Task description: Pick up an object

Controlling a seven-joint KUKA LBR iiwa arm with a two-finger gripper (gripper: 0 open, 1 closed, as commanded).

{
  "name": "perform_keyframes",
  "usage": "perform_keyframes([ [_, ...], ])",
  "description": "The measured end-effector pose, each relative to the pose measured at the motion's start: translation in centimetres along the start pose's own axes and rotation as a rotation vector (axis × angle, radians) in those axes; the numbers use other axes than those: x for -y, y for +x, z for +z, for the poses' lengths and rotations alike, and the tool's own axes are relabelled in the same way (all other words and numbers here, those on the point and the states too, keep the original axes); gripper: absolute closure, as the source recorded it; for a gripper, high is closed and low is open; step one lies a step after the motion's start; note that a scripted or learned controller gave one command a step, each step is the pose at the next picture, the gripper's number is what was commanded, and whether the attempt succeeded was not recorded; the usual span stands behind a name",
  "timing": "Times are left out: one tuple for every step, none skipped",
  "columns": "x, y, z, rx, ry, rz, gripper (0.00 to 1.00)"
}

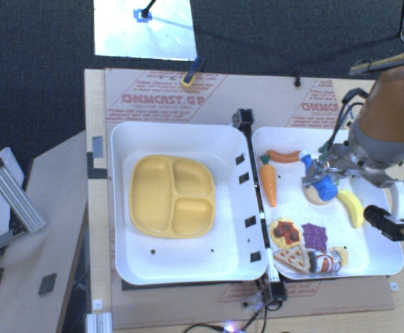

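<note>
Because the tabletop (153, 89) carries two bins, the left bin (119, 207) keeps just a yellow divided plate (173, 195), while the right bin (389, 259) crowds toy foods toward six o'clock. At its three o'clock, the arm (396, 113) lowers the tool (318, 174) over a blue object (325, 187); whether it is pinching is unclear. A banana (351, 207) lies just beside.

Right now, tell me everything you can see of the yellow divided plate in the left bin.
The yellow divided plate is a rounded-square tray, pale yellow and plastic-looking, with three compartments: one long one on the view's left and two smaller ones on the right. It lies flat, right side up, near the middle of the left bin, turned slightly askew to the bin's walls. It rests on the bin floor, apart from the walls.
</note>
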State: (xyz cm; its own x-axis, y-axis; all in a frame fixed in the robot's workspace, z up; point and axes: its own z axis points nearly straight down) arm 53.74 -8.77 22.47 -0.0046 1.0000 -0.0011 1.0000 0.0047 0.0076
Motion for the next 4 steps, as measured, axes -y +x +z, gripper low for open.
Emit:
perform_keyframes([
  [-0.1,0.0,0.0,-0.001,0.005,0.001,1.00],
  [-0.7,6.1,0.8,-0.004,0.007,-0.005,1.00],
  [-1.6,10.5,0.1,-0.003,0.005,-0.005,1.00],
  [-1.3,15.1,-0.8,-0.003,0.006,-0.005,1.00],
])
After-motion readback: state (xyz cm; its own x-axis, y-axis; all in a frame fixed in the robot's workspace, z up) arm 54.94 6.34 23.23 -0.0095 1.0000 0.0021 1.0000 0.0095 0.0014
